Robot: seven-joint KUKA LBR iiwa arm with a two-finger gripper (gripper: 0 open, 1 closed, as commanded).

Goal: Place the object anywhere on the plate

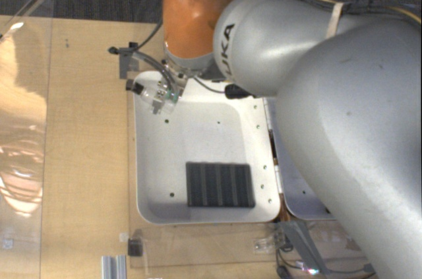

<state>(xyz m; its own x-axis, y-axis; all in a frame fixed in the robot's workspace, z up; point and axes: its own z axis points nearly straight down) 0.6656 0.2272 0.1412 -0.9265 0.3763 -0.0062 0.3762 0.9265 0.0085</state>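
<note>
A dark, ridged rectangular plate [219,184] lies flat near the front of the left white bin [148,205]. My gripper [158,94] hangs over the bin's far left corner, well behind the plate and to its left. Its tip is pale and partly see-through, with a small green spot on it. The grey arm with its orange band [191,7] reaches in from the right and hides most of the right bin [300,202]. I cannot make out a loose object in either bin.
A wooden bench top [72,139] spreads to the left of the bins, under a glossy clear sheet. A black bracket [125,60] stands by the bin's far left corner. Small fixtures [135,246] sit on the bench's front edge.
</note>
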